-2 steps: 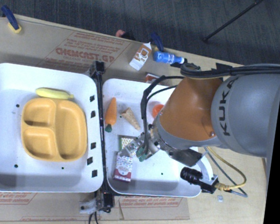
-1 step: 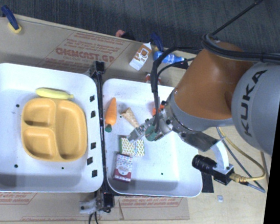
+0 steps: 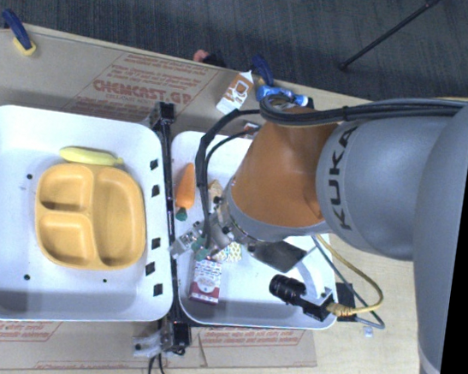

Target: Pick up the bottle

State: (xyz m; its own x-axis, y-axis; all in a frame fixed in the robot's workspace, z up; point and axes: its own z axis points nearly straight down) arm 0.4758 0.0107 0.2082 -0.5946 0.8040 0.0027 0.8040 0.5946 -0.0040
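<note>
My gripper (image 3: 198,242) is low in the right bin (image 3: 242,313), near its left wall, below the orange wrist band (image 3: 283,176). The grey arm covers most of that bin and hides what lies under it. Small multicoloured bits, green and white, show right at the gripper's tip, too small to name. An orange carrot (image 3: 184,189) lies just above the gripper along the bin's left wall. A red and white packet (image 3: 206,282) lies just below it.
The left bin (image 3: 0,192) holds a yellow divided plate (image 3: 90,213) with a banana (image 3: 91,156) at its top edge. A black divider (image 3: 160,206) runs between the bins. A black cable plug (image 3: 290,291) and wires hang off the arm at the right bin's lower right.
</note>
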